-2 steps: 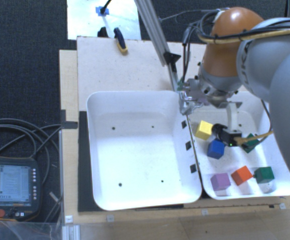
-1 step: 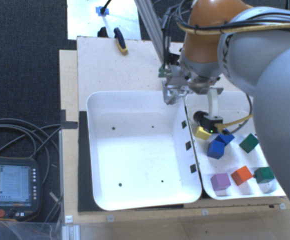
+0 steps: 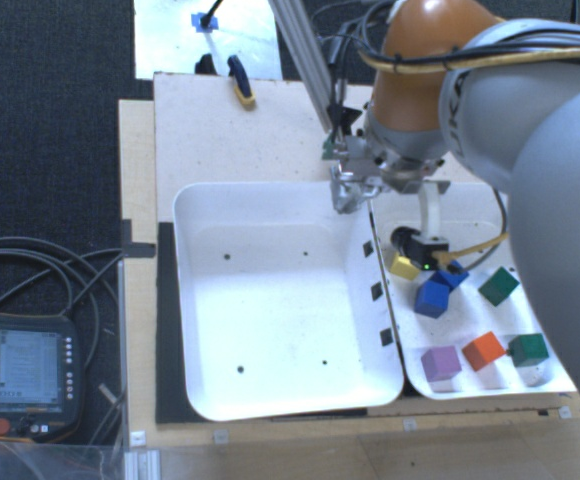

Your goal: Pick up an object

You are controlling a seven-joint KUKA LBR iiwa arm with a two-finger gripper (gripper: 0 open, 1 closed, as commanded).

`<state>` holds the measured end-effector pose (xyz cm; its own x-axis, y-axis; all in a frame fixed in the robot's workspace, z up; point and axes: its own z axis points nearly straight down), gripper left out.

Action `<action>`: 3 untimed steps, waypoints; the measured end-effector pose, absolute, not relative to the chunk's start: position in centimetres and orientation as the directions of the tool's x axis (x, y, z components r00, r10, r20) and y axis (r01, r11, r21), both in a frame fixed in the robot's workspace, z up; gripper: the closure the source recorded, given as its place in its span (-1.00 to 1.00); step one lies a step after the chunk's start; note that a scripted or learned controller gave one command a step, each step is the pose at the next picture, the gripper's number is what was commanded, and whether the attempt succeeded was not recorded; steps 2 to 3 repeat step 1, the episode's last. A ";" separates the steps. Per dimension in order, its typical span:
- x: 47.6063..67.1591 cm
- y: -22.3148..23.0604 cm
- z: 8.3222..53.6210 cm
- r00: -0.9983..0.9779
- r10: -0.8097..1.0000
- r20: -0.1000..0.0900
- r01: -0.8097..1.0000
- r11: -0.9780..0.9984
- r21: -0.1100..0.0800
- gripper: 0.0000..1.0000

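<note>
1. Where the right bin (image 3: 413, 323) meets the divider, a yellow block (image 3: 403, 266) lies near a blue block (image 3: 432, 298).
2. A purple block (image 3: 440, 363) and an orange block (image 3: 484, 350) sit nearer the front.
3. The gripper (image 3: 345, 196) hangs over the bins' shared rim; I cannot tell whether its jaws are apart or together.

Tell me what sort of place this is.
Probably a robotics lab or test cell. A grey and orange arm hangs over a white left bin and a right bin holding small coloured blocks. A teach pendant with cables lies beside the bench.
</note>
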<state>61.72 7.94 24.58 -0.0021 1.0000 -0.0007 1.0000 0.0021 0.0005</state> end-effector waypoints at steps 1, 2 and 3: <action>61.7 8.0 24.6 -0.005 1.000 -0.001 1.000 0.005 0.001 -1.00; 61.7 8.0 24.6 -0.005 1.000 -0.001 1.000 0.005 0.001 -1.00; 61.7 8.0 24.6 -0.005 1.000 -0.001 1.000 0.005 0.001 -1.00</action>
